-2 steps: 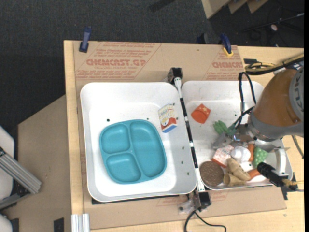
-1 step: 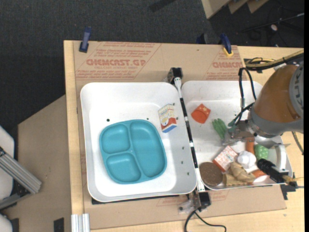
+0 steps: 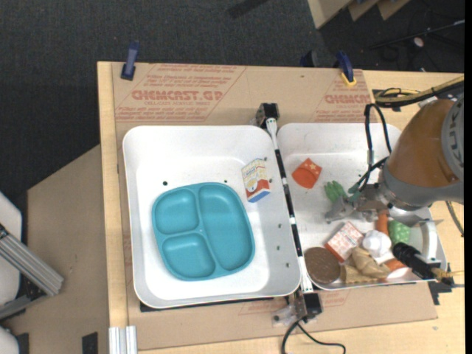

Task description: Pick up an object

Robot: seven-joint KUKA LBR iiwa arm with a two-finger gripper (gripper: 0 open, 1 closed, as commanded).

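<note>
The tool point(image 3: 352, 206) is low in the right bin point(image 3: 346, 136), beside a green toy point(image 3: 335, 191); its opening I cannot tell, the arm point(image 3: 424, 153) hides much.

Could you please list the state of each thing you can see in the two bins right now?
Teal divided plate: lying flat in the left bin, nothing in its compartments.
Small carton: in the left bin, beside the plate's far right corner.
Orange block: lying loose in the right bin.
Brown disc: flat at the right bin's near left corner.
Gripper: low over the right bin's clutter.
</note>
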